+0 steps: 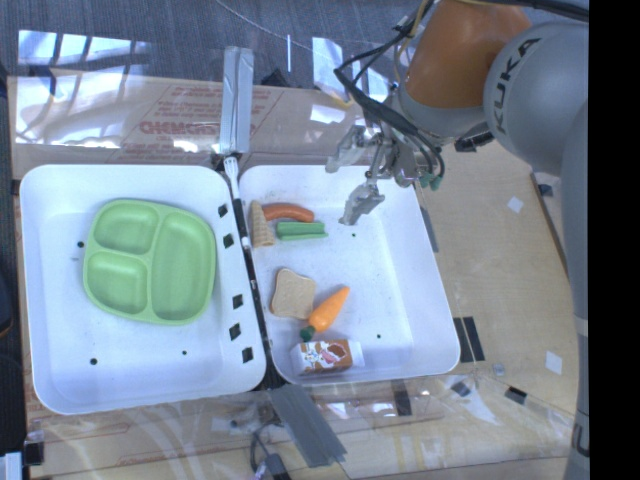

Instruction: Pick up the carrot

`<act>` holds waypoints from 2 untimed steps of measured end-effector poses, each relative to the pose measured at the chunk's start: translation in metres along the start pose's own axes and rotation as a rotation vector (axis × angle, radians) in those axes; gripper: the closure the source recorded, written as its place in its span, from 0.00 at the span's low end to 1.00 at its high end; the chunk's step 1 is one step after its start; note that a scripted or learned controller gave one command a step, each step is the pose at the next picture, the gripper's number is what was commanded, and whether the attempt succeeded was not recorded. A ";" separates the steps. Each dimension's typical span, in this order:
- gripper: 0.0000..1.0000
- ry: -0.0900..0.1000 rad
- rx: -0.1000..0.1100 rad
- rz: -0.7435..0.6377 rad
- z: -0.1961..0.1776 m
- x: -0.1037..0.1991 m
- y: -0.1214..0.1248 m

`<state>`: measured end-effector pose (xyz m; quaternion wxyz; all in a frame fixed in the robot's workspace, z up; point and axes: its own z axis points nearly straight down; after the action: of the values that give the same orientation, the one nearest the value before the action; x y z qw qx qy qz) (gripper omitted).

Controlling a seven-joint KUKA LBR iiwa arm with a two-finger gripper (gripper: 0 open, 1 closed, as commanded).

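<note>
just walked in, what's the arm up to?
The gripper hangs over the back of the right bin, holding nothing. The carrot it is meant to pick up lies untouched nearer the front, beside a slice of bread, with a small carton in front of it. A hot dog and a green bean lie close to the gripper. The left bin holds a green tray.

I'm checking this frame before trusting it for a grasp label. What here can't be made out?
- Gripper: small and seen from above at a slant, so its height over the right bin is unclear.
- Carrot: its lower end meets the bread slice; touching or just overlapping is unclear.
- Small carton: its label print is too small to read.
</note>
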<state>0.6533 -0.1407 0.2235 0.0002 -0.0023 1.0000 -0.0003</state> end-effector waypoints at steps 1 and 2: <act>0.00 0.009 -0.003 -0.038 0.108 0.016 -0.024; 0.00 -0.005 0.001 -0.225 0.128 0.069 0.025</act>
<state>0.5839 -0.1160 0.0957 0.0029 -0.1147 0.9934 -0.0007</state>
